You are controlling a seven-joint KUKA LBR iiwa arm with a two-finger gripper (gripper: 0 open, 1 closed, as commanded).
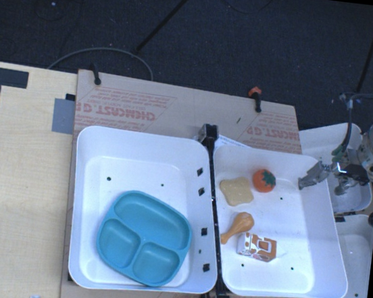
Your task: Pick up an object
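Objects to pick: we see four small things lying in the right bin [324,265], all loose on its floor.
Tomato: an orange-red tomato [263,180] with a green top sits toward the far side of that bin.
Bread: a pale tan slice [237,191] lies just left of the tomato, near the divider between the bins.
Drumstick: a golden chicken drumstick [236,226] lies nearer to us than the bread, its thin end pointing at the divider.
Carton: a small white and orange carton [258,247] rests on its side just beside the drumstick's thick end.
Gripper: we find the gripper [318,174] at the right bin's far right edge, apart from all four things, with nothing between its fingers; whether they are spread or closed we cannot tell.
Left bin: the left bin [98,147] holds a blue divided plate [144,237] with three compartments, set toward its near side.
Bench: both bins sit on a brown cardboard sheet [177,113]; a light wooden tabletop [10,197] lies to the left.
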